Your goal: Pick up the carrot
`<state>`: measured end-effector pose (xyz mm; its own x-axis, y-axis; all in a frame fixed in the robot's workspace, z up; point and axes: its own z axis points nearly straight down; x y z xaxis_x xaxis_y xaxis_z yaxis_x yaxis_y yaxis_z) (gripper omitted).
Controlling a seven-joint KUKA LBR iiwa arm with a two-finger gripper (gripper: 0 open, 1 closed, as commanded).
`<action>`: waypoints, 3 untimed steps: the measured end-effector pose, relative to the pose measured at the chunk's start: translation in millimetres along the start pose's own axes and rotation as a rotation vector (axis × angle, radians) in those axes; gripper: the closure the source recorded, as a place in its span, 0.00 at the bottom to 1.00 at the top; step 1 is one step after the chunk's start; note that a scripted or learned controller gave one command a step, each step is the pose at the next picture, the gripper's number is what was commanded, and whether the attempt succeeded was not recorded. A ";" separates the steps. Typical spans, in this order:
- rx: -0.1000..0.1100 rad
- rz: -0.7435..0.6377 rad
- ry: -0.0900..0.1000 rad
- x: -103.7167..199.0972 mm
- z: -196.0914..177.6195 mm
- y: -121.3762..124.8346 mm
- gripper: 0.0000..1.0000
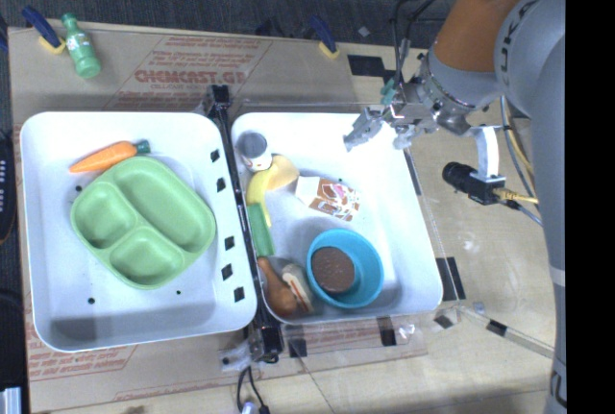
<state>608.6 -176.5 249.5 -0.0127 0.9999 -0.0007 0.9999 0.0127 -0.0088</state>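
I see the orange carrot with a small green top (106,156) lying in the left white bin (48,239), at its far edge, touching or just beside the upper rim of the light green three-compartment plastic tray (144,220). I'm using that tray as my landmark. The carrot is untouched.

The grey two-finger gripper (370,129) is well to the right of the tray, over the far right part of the right white bin (408,239), near that bin's top rim. Its fingers look slightly parted with nothing between them, though at this size and blur I can't be sure how wide.

Also right of the tray, in the right bin: a blue round bowl with a brown disc inside (344,268), a small printed white and red packet (330,197), a yellow banana-like item (267,178), a small grey cup (253,147), and a green stick-shaped object (260,228) along the divider. Beyond the tray, on the cardboard, stands a small green bottle (83,48).
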 end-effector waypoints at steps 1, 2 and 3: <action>-0.010 -0.113 -0.006 43.8 154.5 52.0 0.00; -0.002 0.030 -0.017 69.7 151.0 23.7 0.00; -0.008 0.080 -0.011 70.9 152.6 14.3 0.00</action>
<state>620.6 -105.5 96.7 0.0674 0.9977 -0.0121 0.9977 -0.0674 -0.0008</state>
